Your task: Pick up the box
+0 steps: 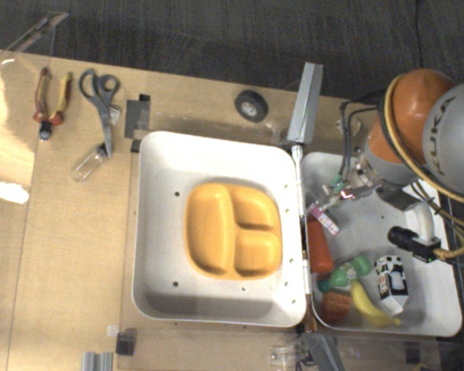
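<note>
**Box waits in the right bin's near corner**

We see the box (390,285), a small white carton with dark print, lying tilted in the right bin (438,324), toward its near right side. A banana (369,306) lies just beside it on the left, close enough that we cannot tell whether they touch. Further left sit a green item (345,271), an orange-red one (319,249) and a brownish block (335,304).

The arm (456,119) reaches over the bin's far end. Its hand (340,190) hangs near the far left corner, well apart from the box; whether it is open or closed we cannot tell, since cables and brackets crowd it.

We judge the box light and fairly stiff, though thin card could dent under a hard squeeze, and its printed faces may be slick. We would take it across its narrow sides, away from the banana.

The box's near end is hard to make out against the bin wall. The left bin (153,214) holds a yellow tray (232,229); scissors (101,109) and pliers (50,100) lie on the counter (47,269).
</note>
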Action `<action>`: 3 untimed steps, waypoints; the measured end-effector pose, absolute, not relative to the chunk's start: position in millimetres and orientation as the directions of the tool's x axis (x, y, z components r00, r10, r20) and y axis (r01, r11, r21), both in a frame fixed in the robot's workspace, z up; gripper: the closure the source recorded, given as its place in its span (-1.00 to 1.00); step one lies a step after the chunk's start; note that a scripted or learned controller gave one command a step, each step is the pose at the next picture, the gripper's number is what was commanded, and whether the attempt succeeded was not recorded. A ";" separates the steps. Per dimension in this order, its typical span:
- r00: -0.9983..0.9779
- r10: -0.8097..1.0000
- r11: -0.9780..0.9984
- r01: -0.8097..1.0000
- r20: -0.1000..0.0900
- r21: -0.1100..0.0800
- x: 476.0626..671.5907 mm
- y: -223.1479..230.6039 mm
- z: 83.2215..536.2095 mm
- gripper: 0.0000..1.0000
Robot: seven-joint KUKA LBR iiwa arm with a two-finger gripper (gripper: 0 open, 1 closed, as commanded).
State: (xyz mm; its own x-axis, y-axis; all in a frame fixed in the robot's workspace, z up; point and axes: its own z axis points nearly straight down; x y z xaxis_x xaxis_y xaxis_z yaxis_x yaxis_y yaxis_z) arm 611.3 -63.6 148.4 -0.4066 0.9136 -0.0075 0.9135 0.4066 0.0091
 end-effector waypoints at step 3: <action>-0.335 0.942 0.335 0.942 -0.008 0.013 582.5 -93.9 89.4 -1.00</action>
State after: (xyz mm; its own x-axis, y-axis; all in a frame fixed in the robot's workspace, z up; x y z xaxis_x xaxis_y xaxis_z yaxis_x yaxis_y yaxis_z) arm 582.5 -93.9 89.4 -0.3348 0.9422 -0.0078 0.9422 0.3349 0.0131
